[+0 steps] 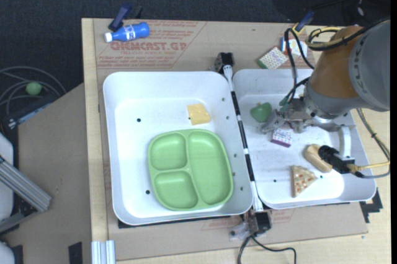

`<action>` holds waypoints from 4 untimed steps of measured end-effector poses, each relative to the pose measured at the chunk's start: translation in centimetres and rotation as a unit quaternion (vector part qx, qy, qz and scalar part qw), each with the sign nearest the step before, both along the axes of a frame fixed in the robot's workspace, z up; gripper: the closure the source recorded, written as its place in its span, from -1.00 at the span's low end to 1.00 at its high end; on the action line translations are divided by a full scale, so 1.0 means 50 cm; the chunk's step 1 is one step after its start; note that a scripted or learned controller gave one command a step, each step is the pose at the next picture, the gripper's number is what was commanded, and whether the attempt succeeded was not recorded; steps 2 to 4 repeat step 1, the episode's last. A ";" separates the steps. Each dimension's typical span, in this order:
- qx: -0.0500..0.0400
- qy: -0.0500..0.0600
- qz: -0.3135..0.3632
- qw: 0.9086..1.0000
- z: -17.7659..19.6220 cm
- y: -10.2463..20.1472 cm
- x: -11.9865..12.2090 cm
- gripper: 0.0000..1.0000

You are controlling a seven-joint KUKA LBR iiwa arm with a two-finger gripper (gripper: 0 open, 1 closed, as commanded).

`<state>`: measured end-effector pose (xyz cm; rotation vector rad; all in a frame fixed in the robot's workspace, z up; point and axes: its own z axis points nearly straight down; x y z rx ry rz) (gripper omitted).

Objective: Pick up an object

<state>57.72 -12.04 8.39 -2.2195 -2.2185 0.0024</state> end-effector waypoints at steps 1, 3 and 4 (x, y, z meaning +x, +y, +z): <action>0.000 -0.001 0.000 1.000 0.021 0.000 0.002 1.00; 0.000 -0.001 0.000 1.000 0.021 0.000 0.002 1.00; 0.000 -0.001 0.000 1.000 0.021 0.000 0.002 1.00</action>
